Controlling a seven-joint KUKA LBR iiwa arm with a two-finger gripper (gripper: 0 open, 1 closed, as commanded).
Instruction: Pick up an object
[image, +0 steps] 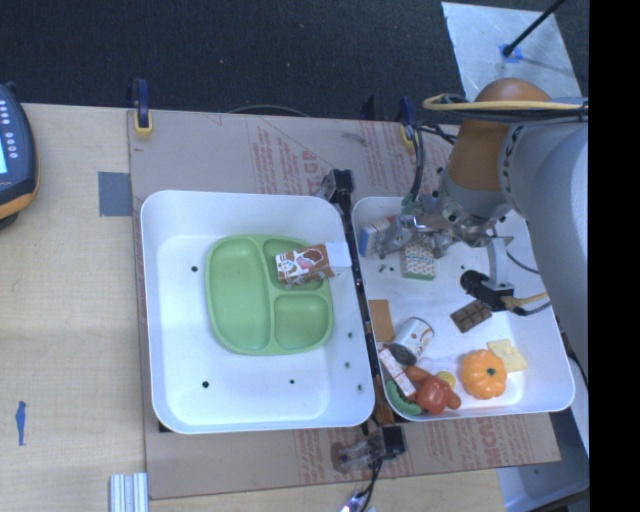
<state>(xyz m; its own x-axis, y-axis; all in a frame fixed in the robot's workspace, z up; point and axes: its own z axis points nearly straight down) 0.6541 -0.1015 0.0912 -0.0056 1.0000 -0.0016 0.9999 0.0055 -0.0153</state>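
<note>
Camera view, fixed above the bench:

Bench: pale wooden top with a brown cardboard sheet laid under both bins, centre of the frame.

Left bin: shallow white plastic bin, centre-left of the frame.

Tray: light green plastic tray with three compartments, lying flat in the middle of the left bin.

Carton: small brown and white carton, lying on its side across the tray's upper right compartment, its right end over the tray's rim.

Right bin: shallow white plastic bin, centre-right of the frame, just beside the left bin.

Arm: grey arm with an orange band, entering from the upper right, over the top of the right bin.

Gripper: two-finger gripper, at the upper left part of the right bin; whether its fingers are spread or closed cannot be told.

Packet: small pale speckled packet, in the right bin just below the gripper; whether they touch cannot be told.

Pumpkin: small orange toy pumpkin, lower right part of the right bin.

Yellow block: flat pale yellow piece, touching the pumpkin's upper right.

Brown bar: dark brown flat bar, centre of the right bin.

Red vegetable: red toy vegetable, lower left of the right bin, just left of the pumpkin.

Can: small white can, lying above the red vegetable.

Device: black and yellow handheld unit, on the bench at the left edge of the frame.
</note>
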